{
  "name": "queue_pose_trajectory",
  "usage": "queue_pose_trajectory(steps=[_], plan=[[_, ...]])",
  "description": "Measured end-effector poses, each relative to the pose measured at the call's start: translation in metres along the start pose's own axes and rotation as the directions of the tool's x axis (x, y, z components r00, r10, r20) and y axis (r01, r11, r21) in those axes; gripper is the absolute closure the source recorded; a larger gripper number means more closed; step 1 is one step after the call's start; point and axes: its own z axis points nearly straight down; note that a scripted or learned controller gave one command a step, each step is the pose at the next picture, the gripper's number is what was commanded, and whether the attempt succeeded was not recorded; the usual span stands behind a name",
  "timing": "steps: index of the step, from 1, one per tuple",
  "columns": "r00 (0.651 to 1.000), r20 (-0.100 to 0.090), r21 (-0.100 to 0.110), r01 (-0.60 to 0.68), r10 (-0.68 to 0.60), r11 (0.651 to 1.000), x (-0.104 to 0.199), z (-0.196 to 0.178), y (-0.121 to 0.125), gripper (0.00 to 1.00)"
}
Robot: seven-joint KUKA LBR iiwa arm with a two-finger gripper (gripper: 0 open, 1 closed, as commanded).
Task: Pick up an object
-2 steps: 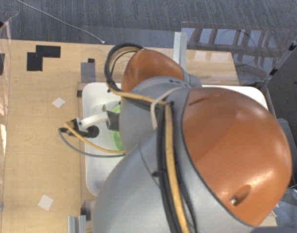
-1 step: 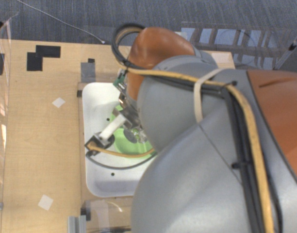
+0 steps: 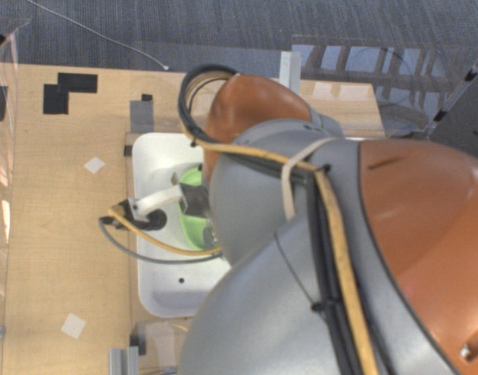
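The grey and orange arm [image 3: 317, 233] covers most of the view and reaches down into the left white bin [image 3: 157, 162]. A bright green object [image 3: 194, 226] lies in that bin, partly hidden under the arm's wrist; another green patch [image 3: 191, 178] shows just above it. The gripper sits somewhere below the wrist near the green object, hidden by the arm's body. A white fitting with a black cable end [image 3: 149, 206] sticks out to the left over the bin.
A yellow cable [image 3: 157, 244] loops over the bin's left rim and onto the wooden bench [image 3: 59, 233]. Black marks [image 3: 67, 91] and small white tags [image 3: 94, 165] lie on the bench at left. The right bin is hidden behind the arm.
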Motion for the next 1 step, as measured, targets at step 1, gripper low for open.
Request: queue_pose_trajectory(steps=[1], plan=[[0.877, -0.005, -0.003, 0.480, -0.480, 0.877, 0.0007, -0.0968, 0.0001, 1.00]])
